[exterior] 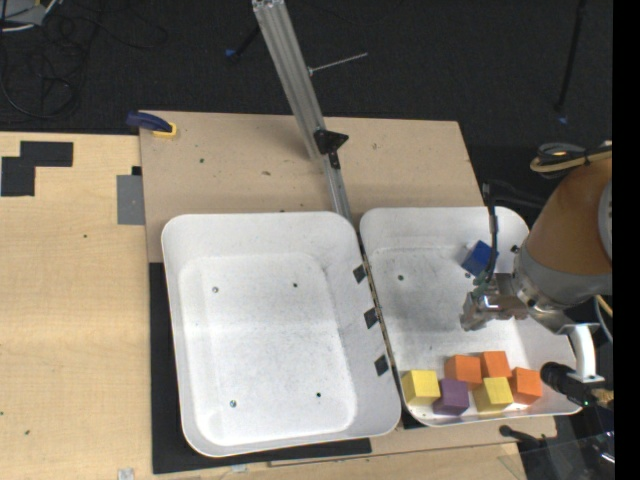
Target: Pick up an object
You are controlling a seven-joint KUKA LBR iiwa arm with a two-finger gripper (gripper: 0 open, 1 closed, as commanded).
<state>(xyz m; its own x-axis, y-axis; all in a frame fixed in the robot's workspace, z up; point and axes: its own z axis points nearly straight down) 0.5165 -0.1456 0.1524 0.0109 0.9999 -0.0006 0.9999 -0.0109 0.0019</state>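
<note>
White plastic bins sit side by side on a pale wooden bench, seen from a fixed camera above. The left bin point(265, 328) has a speckled floor. The right bin point(420, 268) holds a cluster of small blocks along its near edge: a yellow block point(422, 384), a purple block point(455, 396), a second yellow block point(492, 395), and three orange blocks point(463, 368) point(494, 363) point(527, 384) packed close together, several touching.

The grey KUKA arm point(570, 243), its orange band catching the light, reaches in from the right over the right bin. Its gripper point(482, 308) hangs above the bin floor, well clear of the block cluster and nearer the bin's middle. A blue block point(479, 257) shows just beyond the gripper, against the arm's wrist; whether it lies on the bin floor or is carried cannot be told from this angle. The state of the jaws cannot be told either, as the wrist hides them.

A slanted aluminium rail point(295, 83) rises from the bench behind the bins, and a blue-and-yellow clamp point(150, 123) rests at the bench's far left corner.
</note>
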